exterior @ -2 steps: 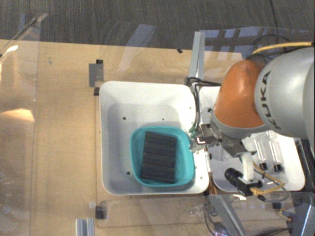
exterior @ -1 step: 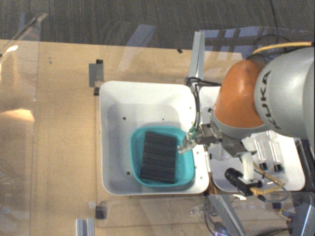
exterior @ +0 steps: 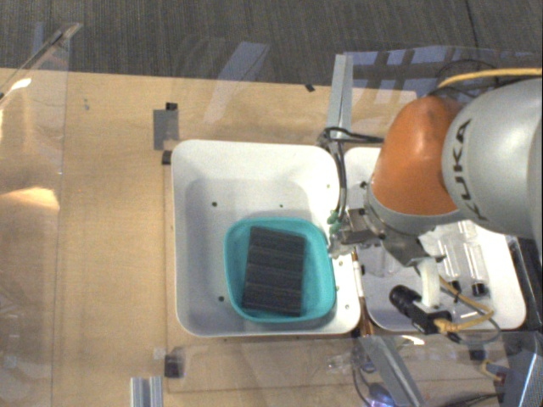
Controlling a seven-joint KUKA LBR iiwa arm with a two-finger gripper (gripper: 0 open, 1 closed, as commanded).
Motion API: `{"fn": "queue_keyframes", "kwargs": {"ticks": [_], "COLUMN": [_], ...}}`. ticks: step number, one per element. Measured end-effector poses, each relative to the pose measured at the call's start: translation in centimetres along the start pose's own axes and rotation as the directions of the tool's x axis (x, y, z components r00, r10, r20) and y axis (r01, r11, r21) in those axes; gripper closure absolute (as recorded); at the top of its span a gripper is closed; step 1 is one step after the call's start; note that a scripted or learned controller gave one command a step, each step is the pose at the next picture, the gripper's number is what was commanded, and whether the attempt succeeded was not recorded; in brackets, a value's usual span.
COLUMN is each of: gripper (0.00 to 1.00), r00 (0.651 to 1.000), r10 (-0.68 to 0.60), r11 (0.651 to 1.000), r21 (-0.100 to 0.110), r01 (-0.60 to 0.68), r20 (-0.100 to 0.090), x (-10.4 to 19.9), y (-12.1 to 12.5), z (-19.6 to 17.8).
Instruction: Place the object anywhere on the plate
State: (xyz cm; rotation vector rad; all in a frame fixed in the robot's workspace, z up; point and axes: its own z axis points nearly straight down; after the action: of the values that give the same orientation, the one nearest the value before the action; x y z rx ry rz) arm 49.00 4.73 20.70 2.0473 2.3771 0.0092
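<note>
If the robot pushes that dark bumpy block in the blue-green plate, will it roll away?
Probably not. The dark block looks flat and rectangular, lying flat on the teal plate, so it would likely slide, not roll. Its ridged top may help grip. The plate's raised rim would probably stop it.

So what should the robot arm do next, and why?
Probably lift a little and back off to the right. The dark ridged block already lies flat on the teal plate in the left bin, so the job looks done. The arm hangs over the wall between the bins, with its end effector hidden beneath it.
</note>
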Motion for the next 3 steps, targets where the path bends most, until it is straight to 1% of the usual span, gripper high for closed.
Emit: {"fn": "queue_keyframes", "kwargs": {"ticks": [1,2,3], "gripper": [1.00,0.00,1.00], "r00": [0.997,0.997,0.997], "r10": [-0.080,-0.080,-0.082], "r11": [0.997,0.997,0.997], "r21": [0.003,0.002,-0.003], "r01": [0.080,0.080,0.082], "r20": [0.000,0.000,-0.001], "x": [4.1,4.0,4.1], "y": [1.9,1.9,2.2], "z": [2.3,2.3,1.2]}}
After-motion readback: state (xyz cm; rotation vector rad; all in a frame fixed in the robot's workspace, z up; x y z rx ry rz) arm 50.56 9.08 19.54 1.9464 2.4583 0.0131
